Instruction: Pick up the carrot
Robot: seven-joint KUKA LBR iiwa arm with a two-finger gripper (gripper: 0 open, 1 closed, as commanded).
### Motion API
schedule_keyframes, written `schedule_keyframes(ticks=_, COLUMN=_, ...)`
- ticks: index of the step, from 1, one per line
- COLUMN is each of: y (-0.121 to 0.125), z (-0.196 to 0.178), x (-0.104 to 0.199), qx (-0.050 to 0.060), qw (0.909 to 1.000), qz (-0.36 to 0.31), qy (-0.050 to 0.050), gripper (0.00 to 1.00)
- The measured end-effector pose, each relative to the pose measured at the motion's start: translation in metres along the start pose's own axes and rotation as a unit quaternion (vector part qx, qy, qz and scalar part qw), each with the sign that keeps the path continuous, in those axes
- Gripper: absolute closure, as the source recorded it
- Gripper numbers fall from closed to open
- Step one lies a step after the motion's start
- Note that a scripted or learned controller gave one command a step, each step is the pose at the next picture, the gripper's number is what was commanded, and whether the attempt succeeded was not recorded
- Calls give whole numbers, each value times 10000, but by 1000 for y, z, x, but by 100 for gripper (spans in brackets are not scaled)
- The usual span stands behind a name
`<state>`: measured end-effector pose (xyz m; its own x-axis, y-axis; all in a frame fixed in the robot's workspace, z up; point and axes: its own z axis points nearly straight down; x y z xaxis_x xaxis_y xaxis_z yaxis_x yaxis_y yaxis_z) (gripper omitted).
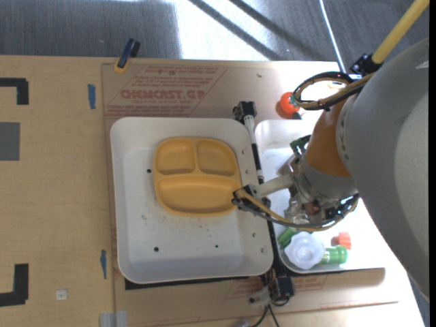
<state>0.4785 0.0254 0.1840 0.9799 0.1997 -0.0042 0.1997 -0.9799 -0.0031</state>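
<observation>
Overhead, arm (381,142): bent low over right bin (272,138), hiding most of it
Gripper (303,210): aimed down; grip state cannot be told
Carrot: possibly orange object (289,105) at bin's top edge, right of centre
Plate (196,176): left bin (136,237), apart

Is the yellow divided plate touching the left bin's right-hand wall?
Cannot tell. In the camera view the yellow divided plate reaches close to the shallow white left bin's right wall, but the grey arm's cabling crosses that spot and hides the edge.

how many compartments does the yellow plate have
3. On the yellow plate in the left bin, two small compartments sit side by side along its far edge and one long compartment runs along its near edge. None looks hidden.
</observation>
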Motion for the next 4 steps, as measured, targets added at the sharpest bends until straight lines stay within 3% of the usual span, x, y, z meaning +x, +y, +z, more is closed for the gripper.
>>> schedule_keyframes(ticks=1, y=-23, z=0, x=5, qx=-5, qw=10000, qz=-25, qy=7, gripper=100)
schedule_keyframes(ticks=2, y=61, z=-30, x=-10, qx=-15, qw=10000, qz=4, qy=18, gripper=100)
schedule_keyframes(ticks=3, y=5, z=-35, x=0, qx=-9, qw=10000, qz=-25, qy=20, gripper=100)
schedule_keyframes(ticks=4, y=-35, z=0, x=7, qx=-3, qw=10000, qz=-13, qy=4, gripper=100)
